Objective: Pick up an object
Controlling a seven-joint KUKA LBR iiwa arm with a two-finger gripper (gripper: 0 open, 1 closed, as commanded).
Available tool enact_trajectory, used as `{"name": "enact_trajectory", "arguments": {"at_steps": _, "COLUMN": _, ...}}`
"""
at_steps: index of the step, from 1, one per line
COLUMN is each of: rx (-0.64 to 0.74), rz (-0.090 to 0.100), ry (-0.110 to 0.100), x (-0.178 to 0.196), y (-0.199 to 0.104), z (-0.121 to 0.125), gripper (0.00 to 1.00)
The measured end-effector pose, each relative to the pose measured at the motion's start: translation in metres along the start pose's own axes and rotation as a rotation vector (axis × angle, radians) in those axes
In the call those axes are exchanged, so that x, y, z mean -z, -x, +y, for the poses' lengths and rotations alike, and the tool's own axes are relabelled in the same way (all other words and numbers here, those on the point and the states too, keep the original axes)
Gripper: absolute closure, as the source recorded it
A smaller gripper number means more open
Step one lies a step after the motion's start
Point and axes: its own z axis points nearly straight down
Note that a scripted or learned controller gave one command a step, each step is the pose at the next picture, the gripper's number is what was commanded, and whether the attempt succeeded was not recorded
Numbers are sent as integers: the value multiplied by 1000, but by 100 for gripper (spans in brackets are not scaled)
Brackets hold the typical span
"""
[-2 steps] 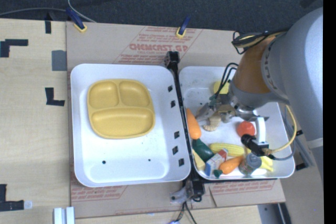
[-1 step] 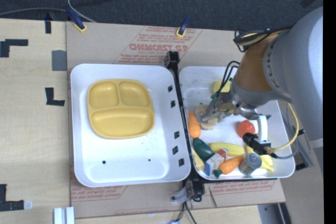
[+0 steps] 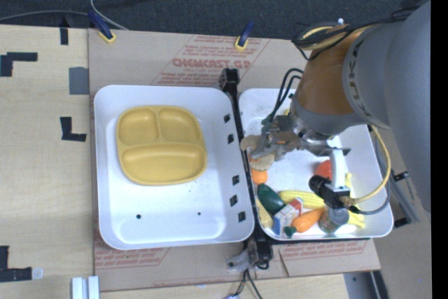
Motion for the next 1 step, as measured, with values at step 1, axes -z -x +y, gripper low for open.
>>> {"name": "enact_trajectory", "arguments": {"at_steps": 1, "rx": 0, "rz": 0, "ry": -2, "x": 31, "y": -54, "z": -40, "gripper": 100}}
